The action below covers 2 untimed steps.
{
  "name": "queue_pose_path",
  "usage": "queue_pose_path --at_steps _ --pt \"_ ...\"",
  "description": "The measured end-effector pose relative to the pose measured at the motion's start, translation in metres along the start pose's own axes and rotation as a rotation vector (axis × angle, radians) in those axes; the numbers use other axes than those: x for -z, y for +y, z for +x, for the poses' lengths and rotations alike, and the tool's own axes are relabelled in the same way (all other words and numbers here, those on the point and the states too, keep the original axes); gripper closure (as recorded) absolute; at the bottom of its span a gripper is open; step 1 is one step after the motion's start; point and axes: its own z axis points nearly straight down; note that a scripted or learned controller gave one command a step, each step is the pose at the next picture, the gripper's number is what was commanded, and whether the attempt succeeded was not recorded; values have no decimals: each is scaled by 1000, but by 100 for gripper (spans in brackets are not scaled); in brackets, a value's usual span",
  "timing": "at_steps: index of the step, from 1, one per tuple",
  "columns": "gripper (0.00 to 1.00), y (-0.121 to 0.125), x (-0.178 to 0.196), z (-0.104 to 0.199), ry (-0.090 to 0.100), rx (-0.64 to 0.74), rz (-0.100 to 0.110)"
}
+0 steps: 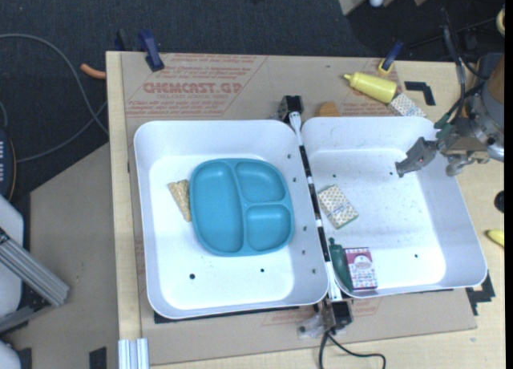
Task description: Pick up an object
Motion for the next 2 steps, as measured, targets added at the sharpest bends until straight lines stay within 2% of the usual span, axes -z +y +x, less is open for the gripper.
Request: queue_pose_path --at_steps 1,2 --pt "0 50 -144 43 1 0 4" --pt "0 54 -192 32 3 1 -3"
